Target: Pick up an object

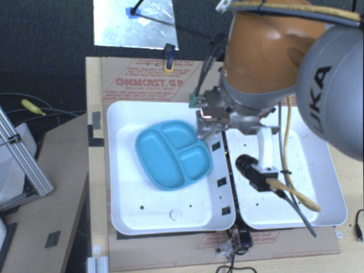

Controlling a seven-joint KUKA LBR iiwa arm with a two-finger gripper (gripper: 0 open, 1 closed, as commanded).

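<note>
Blue divided plate (172, 154) lying in left bin (128, 209), toward its right wall | hand (208, 124) hovering over plate's right rim, grip state: cannot tell, nothing visibly held | advice: be straddling the rim, descending straight, closing before lifting.

The arm (318, 78) is showing a rounded grey shell bearing black letters, a glossy orange band (267, 44) above the wrist, and yellowish and black cables trailing alongside it.

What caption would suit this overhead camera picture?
Robot arm's gripper poised at the edge of a blue divided plate in the left white bin.
</note>
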